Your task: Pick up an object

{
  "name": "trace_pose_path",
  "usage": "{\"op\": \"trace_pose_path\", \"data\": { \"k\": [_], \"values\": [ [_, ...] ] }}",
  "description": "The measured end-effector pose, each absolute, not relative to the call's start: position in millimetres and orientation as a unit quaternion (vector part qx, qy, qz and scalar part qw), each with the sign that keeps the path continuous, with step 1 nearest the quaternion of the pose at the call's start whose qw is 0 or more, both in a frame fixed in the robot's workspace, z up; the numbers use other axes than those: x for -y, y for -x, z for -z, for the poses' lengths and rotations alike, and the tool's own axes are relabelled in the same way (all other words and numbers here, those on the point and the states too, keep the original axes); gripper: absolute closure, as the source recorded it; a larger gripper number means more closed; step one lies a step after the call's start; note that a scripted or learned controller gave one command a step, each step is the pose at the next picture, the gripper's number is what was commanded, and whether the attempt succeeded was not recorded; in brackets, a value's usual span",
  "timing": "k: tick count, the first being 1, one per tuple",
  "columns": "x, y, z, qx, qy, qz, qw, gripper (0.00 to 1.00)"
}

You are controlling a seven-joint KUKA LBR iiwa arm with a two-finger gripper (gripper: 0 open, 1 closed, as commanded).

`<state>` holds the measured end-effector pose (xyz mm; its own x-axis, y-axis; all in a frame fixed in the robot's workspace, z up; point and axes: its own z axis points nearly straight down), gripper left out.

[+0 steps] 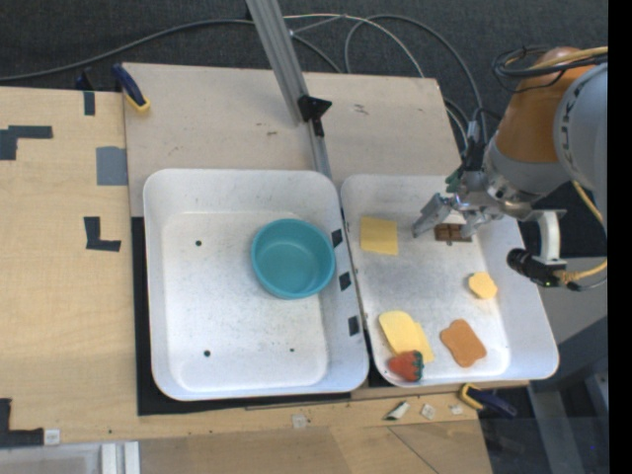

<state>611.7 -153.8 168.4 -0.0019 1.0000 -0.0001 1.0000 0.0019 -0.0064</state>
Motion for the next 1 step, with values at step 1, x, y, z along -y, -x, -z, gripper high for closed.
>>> {"op": "trace_pose_path", "data": {
  "k": [1],
  "values": [
    [156.5,-609.1,-103.9,0.708,0.707,-0.0028,0.003,0.0]
  ]
}}
